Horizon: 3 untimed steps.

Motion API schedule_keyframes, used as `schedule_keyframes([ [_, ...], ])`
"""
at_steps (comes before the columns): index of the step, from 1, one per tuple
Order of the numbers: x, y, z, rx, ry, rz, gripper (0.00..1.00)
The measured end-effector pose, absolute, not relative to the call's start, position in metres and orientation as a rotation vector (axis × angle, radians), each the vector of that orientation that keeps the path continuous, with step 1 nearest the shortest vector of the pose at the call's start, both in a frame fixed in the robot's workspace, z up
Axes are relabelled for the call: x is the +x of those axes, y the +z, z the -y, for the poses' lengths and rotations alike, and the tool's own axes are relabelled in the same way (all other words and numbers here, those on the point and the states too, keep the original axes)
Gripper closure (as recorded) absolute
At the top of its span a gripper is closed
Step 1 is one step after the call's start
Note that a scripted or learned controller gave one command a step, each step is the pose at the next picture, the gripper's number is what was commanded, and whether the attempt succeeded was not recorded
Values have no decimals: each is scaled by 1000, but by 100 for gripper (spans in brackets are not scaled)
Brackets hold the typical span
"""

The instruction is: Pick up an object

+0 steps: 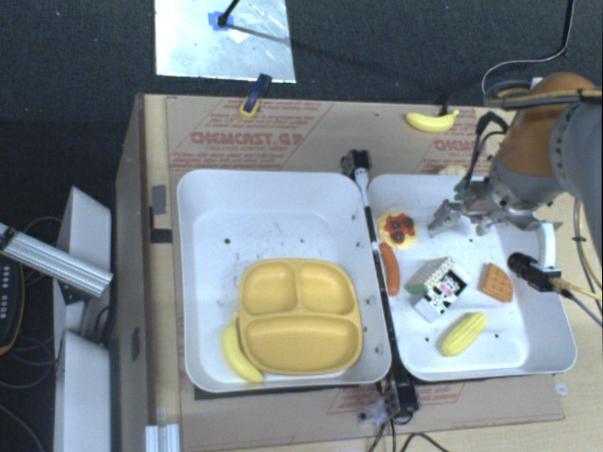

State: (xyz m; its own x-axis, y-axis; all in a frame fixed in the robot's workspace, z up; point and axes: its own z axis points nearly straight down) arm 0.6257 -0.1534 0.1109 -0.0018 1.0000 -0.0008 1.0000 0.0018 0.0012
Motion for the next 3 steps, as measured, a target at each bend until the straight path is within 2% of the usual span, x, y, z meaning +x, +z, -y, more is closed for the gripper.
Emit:
schedule_keyframes([
  [1,594,119,167,2219,0,-2221,0],
  [2,571,90,121,2219,1,-2225,0],
  [3,584,130,182,2218,1,-2219,0],
])
